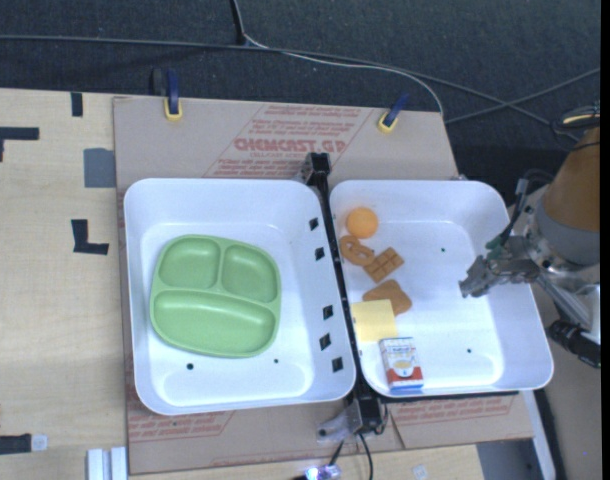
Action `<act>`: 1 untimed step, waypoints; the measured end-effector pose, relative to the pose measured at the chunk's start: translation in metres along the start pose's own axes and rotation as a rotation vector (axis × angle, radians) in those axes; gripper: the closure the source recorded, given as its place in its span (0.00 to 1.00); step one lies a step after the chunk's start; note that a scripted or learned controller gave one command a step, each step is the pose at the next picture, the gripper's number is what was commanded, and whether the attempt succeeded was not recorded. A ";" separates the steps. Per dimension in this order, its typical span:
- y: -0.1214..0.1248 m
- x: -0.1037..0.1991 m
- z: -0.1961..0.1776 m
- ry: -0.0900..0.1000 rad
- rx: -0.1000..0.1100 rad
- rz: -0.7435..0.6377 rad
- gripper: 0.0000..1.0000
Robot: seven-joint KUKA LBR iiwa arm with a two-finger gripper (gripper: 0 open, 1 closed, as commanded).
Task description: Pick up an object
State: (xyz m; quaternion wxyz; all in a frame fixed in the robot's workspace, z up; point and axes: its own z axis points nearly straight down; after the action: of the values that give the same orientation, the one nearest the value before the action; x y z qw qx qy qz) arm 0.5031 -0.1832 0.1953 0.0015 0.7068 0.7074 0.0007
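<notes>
- The things to pick from sit in the right bin (485, 203), bunched along its left side next to the divider.
- At the top of the bunch is an orange ball (361, 221); just under it lies a brown pretzel-like piece (357, 253), touching a small waffle-patterned piece (387, 263).
- Below those is a brown toast-shaped piece (388, 296), with a pale yellow square block (374, 321) overlapping its lower edge.
- Closest to the near rim stands a little white carton (401, 362) with red and blue print.
- The gripper (482, 276) hangs over the right part of that same bin, well apart from the bunch, with nothing between its fingers; from here I cannot tell whether they are spread or closed.
- The grey arm (570, 218) with its orange band comes in from the right.
- The left bin (145, 203) holds a green divided plate (217, 296), lying flat.
- Both bins rest on a cardboard sheet (275, 138) clamped at its far edge.
</notes>
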 end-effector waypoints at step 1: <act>0.001 0.001 -0.025 0.001 0.002 -0.001 1.00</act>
State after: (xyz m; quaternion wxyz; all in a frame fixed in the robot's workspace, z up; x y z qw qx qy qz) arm 0.5037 -0.1826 0.2206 0.0003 0.7064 0.7078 0.0004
